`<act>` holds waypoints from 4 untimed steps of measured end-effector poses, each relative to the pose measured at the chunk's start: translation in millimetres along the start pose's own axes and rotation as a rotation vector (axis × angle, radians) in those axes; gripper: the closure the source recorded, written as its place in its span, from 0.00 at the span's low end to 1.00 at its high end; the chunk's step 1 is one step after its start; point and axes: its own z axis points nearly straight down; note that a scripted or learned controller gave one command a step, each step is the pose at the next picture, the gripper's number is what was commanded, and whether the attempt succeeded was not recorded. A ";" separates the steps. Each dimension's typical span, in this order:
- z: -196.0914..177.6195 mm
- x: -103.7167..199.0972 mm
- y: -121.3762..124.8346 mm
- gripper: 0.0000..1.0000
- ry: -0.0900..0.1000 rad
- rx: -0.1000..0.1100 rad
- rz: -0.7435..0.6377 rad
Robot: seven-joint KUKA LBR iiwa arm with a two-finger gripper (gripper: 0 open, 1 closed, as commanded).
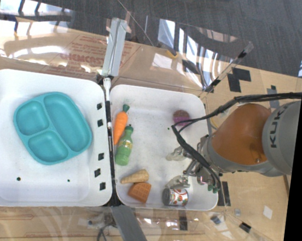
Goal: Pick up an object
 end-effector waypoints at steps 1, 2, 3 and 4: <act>6.3 12.9 67.2 0.00 0.034 -0.004 0.363; -3.2 12.3 67.4 1.00 0.035 -0.002 0.355; -149.6 -2.9 53.9 1.00 0.040 0.007 0.646; -172.3 -9.0 22.6 1.00 0.046 0.001 0.306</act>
